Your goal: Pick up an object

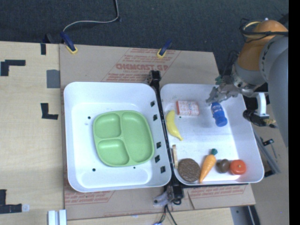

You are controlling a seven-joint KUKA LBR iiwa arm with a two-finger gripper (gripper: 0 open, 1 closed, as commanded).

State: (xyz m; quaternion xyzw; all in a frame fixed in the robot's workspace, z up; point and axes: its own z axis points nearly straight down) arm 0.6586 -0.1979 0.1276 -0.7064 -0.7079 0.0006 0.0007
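Cardboard-covered bench, two white bins side by side.
Left bin (75, 125): a green divided plate (123, 138). Right bin (243, 139): blue bottle (218, 115) beneath the gripper (219, 93) — grip cannot be told — with cracker box (187, 108), banana (173, 125), cookie (188, 169), carrot (207, 167), tomato (238, 167).

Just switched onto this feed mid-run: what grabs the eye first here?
The green divided plate lies alone in the left bin. In the right bin, the gripper hangs at the top end of a blue bottle near the far wall. Along that bin's near edge sit a carrot and a red tomato, with a banana by the divider.
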